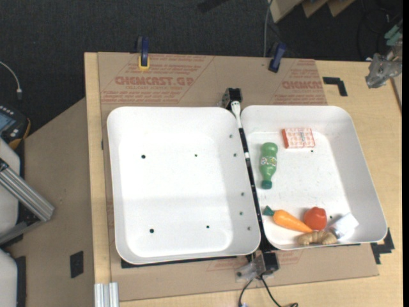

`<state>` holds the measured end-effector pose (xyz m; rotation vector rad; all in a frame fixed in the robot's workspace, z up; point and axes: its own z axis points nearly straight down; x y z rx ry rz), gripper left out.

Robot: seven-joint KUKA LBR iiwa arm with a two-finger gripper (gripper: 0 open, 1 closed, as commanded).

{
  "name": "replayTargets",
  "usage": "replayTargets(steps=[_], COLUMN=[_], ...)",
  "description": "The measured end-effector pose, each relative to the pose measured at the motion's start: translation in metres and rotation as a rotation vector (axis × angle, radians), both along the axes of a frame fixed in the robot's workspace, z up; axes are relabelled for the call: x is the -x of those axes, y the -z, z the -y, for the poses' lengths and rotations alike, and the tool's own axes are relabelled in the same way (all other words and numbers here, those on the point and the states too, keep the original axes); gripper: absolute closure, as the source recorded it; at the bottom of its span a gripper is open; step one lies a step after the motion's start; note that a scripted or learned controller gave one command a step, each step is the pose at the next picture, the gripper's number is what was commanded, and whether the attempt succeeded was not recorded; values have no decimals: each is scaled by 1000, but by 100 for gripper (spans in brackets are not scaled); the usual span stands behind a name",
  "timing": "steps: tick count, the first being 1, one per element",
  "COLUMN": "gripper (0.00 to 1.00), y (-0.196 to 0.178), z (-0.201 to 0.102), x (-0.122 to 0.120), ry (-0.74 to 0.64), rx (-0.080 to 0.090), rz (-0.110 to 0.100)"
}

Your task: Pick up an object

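- Objects all lie in the bin [358, 171] on the right of the frame: a green bottle [268, 164] near its left wall, a red-and-white packet [298, 137] above it, its print too small to read.
- Along the lower edge sit a carrot [287, 220], a red ball [315, 218] and a tan root [317, 238], close together.
- Red print on the brown sheet [96, 171] covering the table reads "CHEMCAST GP".
- At the upper right edge is the gripper [382, 69]; open or closed cannot be told.

Pincer [383, 69] cut by right edge.
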<state>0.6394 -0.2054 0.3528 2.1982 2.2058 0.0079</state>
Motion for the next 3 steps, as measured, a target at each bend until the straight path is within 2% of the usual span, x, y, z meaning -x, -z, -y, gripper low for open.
replayTargets(steps=[3], gripper=[100], y=[-32], z=[1], x=[-2], ry=[-2], rx=[9], rz=[14])
